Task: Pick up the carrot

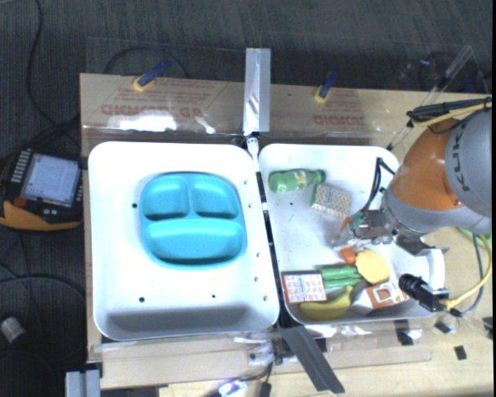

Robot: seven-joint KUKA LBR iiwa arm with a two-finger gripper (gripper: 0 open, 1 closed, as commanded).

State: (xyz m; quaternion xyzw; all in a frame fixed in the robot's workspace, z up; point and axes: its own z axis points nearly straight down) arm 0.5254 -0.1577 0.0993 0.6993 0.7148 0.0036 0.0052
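The carrot (350,255) is a small orange piece lying in the right bin (298,222), toward its lower right part. It sits just above a yellow, rounded item (374,266) and just beside a green vegetable (339,275), partly hidden.

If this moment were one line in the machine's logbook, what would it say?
arm: over right bin | gripper: low among items | carrot: lying in bin beside gripper, not lifted | left bin: blue tray
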